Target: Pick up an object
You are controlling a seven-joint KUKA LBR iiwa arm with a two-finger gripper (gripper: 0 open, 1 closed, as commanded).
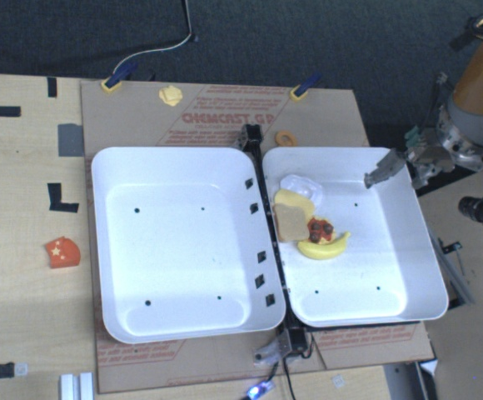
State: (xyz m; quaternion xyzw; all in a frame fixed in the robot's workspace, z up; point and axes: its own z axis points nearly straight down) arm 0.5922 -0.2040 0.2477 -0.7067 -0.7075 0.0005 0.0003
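in right bin (pixel 408 273): curved yellow banana (pixel 323 247) w/ red-dark bits; pincer (pixel 389 172) state unclear.

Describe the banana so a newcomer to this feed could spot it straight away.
Find the right-hand white bin. A small cluster of objects lies against its left wall, beside the divider. The banana is the curved yellow piece at the cluster's lower right edge, below the dark red item and right of the tan slab.

My count over the bench

I see two white bins (pixel 175 323), one banana (pixel 323 247), one tan slice (pixel 291 220), one red-dark lump (pixel 321 228), one clear wrapper (pixel 301 187).
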